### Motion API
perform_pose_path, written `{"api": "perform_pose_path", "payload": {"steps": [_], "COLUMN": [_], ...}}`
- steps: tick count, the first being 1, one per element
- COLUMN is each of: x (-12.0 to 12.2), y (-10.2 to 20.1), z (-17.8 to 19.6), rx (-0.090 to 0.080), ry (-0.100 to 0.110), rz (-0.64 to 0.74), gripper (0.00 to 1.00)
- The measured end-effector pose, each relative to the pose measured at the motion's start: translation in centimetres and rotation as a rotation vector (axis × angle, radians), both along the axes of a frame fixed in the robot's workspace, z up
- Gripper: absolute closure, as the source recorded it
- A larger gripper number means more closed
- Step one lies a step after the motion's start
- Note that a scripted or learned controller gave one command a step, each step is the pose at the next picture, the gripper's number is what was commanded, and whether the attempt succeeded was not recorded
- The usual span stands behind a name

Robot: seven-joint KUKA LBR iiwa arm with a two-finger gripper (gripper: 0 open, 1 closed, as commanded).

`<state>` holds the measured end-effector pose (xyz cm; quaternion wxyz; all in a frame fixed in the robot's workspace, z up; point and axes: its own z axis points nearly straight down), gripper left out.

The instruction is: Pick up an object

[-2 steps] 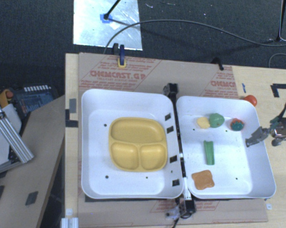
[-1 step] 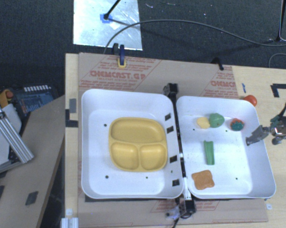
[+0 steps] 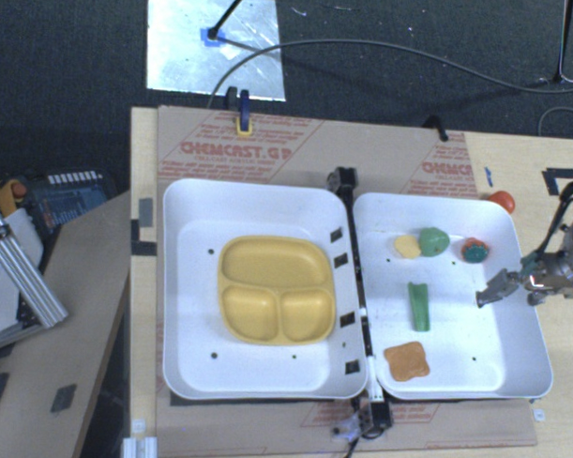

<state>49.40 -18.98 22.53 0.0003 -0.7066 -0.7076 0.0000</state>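
— While the arm is being reached in from the right, where is the gripper [image 3: 495,290] being seen?

— It is being held over the right bin [image 3: 521,368], near that bin's right wall, with nothing being gripped between its fingers; whether they are parted or closed cannot be told at this size.

— And what is being offered for picking?

— Five small pieces are being shown in the right bin: a green stick-shaped block [image 3: 419,306] near the middle, just left of the gripper; an orange-brown, toast-like slab [image 3: 407,360] toward the near edge; and, along the far side, a pale yellow piece [image 3: 407,246] touching a round green piece [image 3: 434,241], with a red-and-green round piece [image 3: 474,250] lying near them to the right.

— And the left bin [image 3: 186,295]?

— A yellow divided plate [image 3: 274,290] with three compartments is being shown lying flat in its middle. An orange ball [image 3: 501,200] is being seen outside the bins, just beyond the right bin's far corner.
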Motion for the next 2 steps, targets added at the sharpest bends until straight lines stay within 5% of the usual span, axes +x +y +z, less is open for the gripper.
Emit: {"api": "perform_pose_path", "payload": {"steps": [2], "x": [-0.3], "y": [1.1], "z": [-10.7], "rx": [0.001], "ry": [0.002], "rz": [0.000], "gripper": [0.00]}}
